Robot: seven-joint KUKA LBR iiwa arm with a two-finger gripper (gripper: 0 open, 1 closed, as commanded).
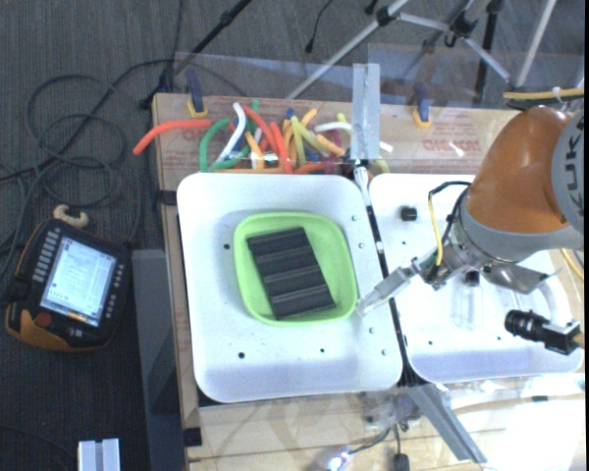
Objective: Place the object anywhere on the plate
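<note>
I've got the dark grey object (291, 273) lying flat on the lime-green plate (345, 244): a ribbed, rectangular slab, matte, tilted slightly off the plate's edges. The plate is a rounded square with a raised, glossy rim, sitting in the smooth white left bin (211, 346). The gripper (371, 298) is slender and metallic, slanting over the seam between the left bin and the right bin (442, 356), just beside the plate's right rim. I can't tell whether it's spread or closed. The arm's (518, 180) orange band bulges above it.
</note>
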